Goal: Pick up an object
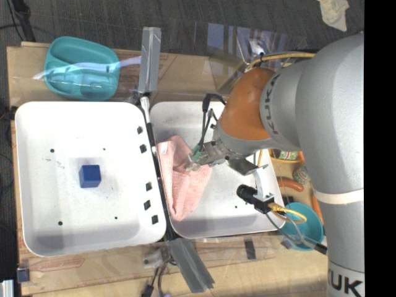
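Two bins: white, side by side on the worktop (93, 262).
Tool (199, 156): low over the right bin (216, 228), at the pink cloth's upper right edge.
Tool opening: could not be told; fingertips blurred against the cloth.
Pink cloth (182, 181): lay crumpled along the right bin's left wall.
Blue cube (90, 176): sat left of the cloth, in the left bin (37, 228).

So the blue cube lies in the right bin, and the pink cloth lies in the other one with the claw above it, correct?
Not quite. The camera view shows the blue cube in the left bin. The pink cloth lies in the right bin, with the claw above it.
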